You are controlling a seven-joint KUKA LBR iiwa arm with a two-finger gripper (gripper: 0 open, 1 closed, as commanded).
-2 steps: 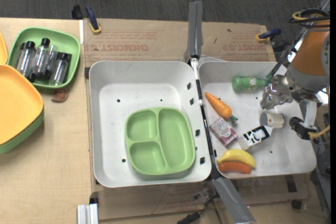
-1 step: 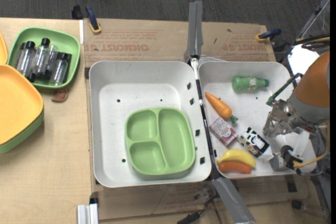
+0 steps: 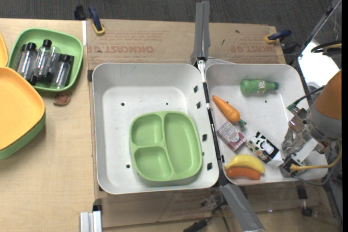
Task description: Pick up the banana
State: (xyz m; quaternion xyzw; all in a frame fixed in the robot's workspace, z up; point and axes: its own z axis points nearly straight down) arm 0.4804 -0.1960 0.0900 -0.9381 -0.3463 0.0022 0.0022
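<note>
The banana is yellow and lies near the front edge of the right bin, resting against a red-orange sausage-shaped thing just in front of it. My gripper hangs over the right bin's right wall, to the right of the banana and a little farther back, well apart from it. Nothing is seen in the gripper.
The right bin also has a carrot, a green bottle, a pink carton and a black-and-white packet between banana and gripper. The left bin holds a green divided tray. Yellow plates and a green dish of bottles sit far left.
</note>
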